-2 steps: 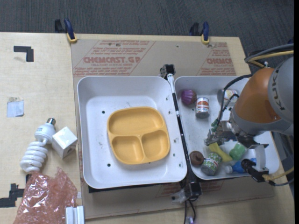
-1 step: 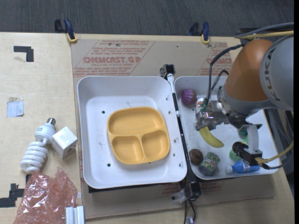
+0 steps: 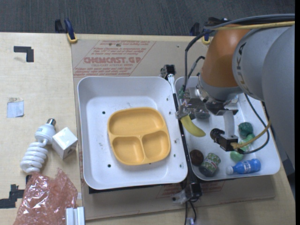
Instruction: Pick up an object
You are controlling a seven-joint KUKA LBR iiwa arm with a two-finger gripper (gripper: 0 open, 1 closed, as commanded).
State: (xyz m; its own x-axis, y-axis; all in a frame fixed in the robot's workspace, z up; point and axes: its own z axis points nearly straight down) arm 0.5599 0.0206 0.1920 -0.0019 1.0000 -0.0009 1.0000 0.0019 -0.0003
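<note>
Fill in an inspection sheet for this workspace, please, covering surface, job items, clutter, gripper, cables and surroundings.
surface: bench bears two white bins; left bin holds a yellow divided plate.
job's things: right bin holds a banana, can, blue bottle, green object.
clutter: spiral bulb, white cube, pink plastic wrap on the bench left of the bins.
gripper: over the right bin, near the banana's upper end.
cables: black cables loop off the arm.
surroundings: dark carpet beyond the bench.

Yellow tray [image 3: 138,136], yellow banana [image 3: 193,127] (bottle [image 3: 246,167] blue).
</note>
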